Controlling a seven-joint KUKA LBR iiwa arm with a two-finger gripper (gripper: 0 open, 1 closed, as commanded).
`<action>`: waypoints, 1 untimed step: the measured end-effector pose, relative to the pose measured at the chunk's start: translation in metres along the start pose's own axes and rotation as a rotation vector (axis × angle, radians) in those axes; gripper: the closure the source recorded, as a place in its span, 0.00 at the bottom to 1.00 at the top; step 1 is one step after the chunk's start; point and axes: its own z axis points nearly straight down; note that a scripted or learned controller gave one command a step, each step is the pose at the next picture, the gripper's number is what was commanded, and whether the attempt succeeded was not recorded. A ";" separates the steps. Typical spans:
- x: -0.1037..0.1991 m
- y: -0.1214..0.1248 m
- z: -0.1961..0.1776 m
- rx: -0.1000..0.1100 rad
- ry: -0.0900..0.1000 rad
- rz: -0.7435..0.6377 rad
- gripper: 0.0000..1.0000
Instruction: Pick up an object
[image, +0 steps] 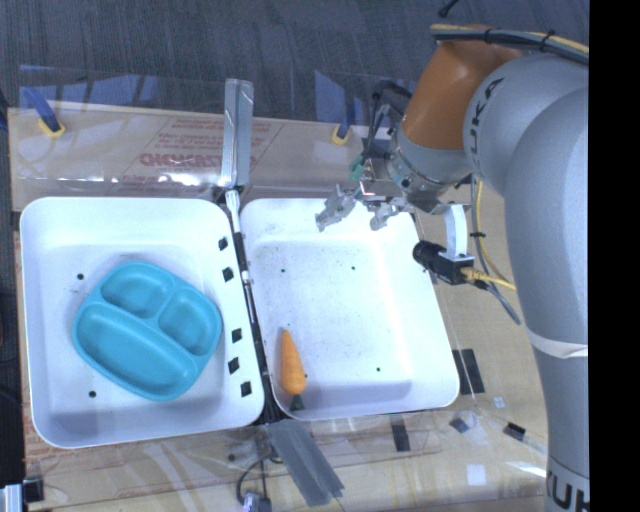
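Two white bins, gripper above the right one.

Left bin (40, 300): blue divided plate (147, 328). Right bin (420, 330): orange carrot (291, 364) near front left corner. Gripper (355, 212) over far rim, fingers apart, holding nothing.

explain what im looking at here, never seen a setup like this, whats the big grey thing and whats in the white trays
The big grey thing with the orange band is a robot arm, reaching in from the right. The picture comes from one fixed camera above the bench, looking down at a slant. At the arm's tip is a two-finger gripper, hanging over the far edge of the right bin. Its fingers are spread apart with nothing between them, so it holds nothing. On the bench sit two shallow white bins side by side. The left bin contains a blue divided plate. The right bin holds a small orange carrot near its front left corner. The arm's job is to pick up an object.
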 end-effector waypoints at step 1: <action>0.002 -0.083 0.133 0.005 0.001 0.000 0.00</action>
